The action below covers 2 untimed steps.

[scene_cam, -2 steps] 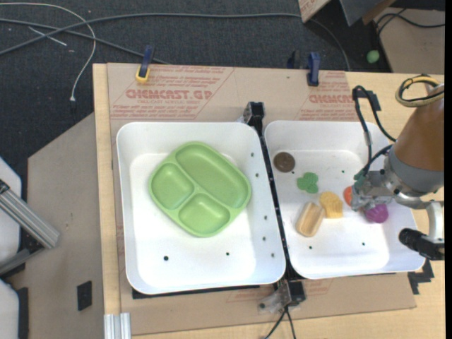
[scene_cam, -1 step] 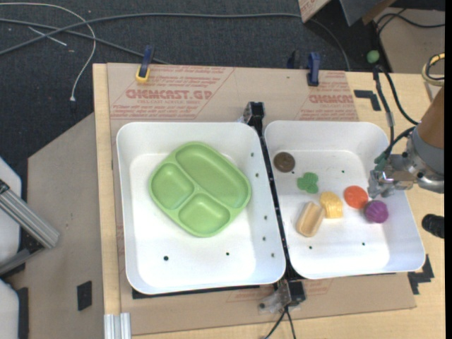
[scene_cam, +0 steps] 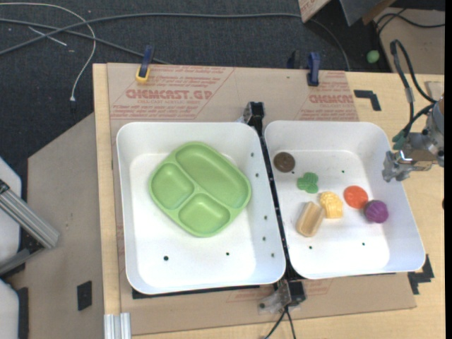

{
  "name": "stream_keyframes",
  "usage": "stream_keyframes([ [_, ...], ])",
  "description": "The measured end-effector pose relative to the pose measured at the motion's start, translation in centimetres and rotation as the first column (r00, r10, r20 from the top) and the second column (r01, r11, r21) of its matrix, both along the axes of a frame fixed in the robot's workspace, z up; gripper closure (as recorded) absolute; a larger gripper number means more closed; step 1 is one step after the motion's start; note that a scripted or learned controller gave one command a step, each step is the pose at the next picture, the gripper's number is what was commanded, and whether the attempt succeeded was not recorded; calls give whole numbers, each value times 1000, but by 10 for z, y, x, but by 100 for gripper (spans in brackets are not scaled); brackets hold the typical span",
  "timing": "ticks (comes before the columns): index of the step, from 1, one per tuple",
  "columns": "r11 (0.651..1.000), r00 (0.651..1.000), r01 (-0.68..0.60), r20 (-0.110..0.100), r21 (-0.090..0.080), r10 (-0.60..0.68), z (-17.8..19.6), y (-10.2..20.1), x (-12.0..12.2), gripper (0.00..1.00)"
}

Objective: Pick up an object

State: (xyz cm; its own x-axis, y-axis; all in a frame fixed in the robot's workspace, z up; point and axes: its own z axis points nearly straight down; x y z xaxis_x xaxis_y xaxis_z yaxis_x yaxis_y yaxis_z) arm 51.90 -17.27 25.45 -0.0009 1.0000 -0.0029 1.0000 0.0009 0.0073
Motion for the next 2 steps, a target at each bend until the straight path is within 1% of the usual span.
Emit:
stream_keyframes([
  [2,1000,1000,-6,-4,4,6,8,97,34,100],
])
